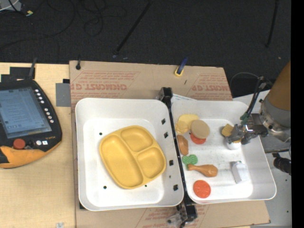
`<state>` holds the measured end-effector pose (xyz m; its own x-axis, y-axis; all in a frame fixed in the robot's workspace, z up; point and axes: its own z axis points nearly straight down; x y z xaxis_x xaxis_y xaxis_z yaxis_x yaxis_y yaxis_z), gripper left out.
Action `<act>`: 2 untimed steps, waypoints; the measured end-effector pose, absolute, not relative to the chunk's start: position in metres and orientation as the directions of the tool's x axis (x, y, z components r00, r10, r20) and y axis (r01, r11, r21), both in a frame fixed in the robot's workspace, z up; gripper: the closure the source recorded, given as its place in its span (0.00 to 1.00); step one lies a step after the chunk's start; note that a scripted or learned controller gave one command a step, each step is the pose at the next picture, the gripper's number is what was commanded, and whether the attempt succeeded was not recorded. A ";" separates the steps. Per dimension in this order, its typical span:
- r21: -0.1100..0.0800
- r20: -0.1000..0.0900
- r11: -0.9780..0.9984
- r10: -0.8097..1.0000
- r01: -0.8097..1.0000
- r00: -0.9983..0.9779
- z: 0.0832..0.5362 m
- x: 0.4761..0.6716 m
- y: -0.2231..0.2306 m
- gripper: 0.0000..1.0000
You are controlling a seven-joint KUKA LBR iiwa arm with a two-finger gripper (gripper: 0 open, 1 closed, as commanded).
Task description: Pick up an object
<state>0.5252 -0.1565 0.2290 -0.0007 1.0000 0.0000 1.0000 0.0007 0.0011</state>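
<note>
- While you're looking at the right bin (266, 186), check the gripper (236, 137): it's hanging low over the bin's upper right part, reaching in from the right, and I honestly can't tell what state it's in, so I'm not guessing.
- Right at the tip, a small yellowish-tan piece (227, 130) is sitting just beside a little white round thing (232, 145). Both are touching or nearly touching the gripper, but whether either one is actually being held, you can't tell from this angle.
- Everything else in that bin is lying to the gripper's left or below it: a pale yellow chunk (186, 123) with a tan burger-like disc (199, 128) leaning on it, a red piece (198, 139) peeking out under the disc, a brown oval (182, 144), a green bit (189, 160), a toy drumstick (205, 169), a red disc (202, 189) near the front edge, and a grey block (236, 170) below the gripper.
- Over in the left bin (95, 113), a yellow divided plate (132, 156) is lying flat, well apart from the gripper.
- Both bins are sitting on brown printed cardboard (123, 80) on a light bench (38, 194).
- On the far left you're seeing a teach pendant (26, 122) with a lit screen, and dark floor with cables (71, 13) behind it all.
</note>
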 end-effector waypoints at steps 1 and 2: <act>-0.003 0.003 0.003 1.000 1.000 -0.003 0.230 0.525 -0.113 1.00; -0.003 0.003 0.004 1.000 1.000 -0.004 0.238 0.515 -0.062 1.00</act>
